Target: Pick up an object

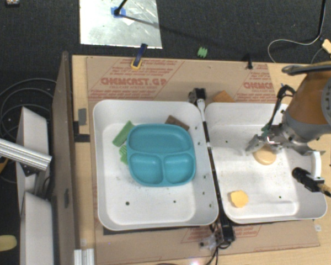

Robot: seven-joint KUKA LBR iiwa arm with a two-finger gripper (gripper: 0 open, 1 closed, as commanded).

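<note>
My gripper (263,144) hangs low over the right bin (226,120), its fingers pointing down and to the left. Right below and beside its tip lies a pale tan round piece (265,157), touching or nearly touching the fingers; I cannot make out whether it is gripped. A yellow-orange chunk (239,199) rests near the right bin's front edge, well apart from the gripper. In the left bin (107,148) sits a blue divided tray (159,154), with a green piece (122,134) and a brown piece (177,122) partly hidden beneath it.
The arm enters from the right, over the right bin's far right side. A low ridge (207,148) separates the two bins. An orange-brown item (223,97) lies on the cardboard behind the right bin.
</note>
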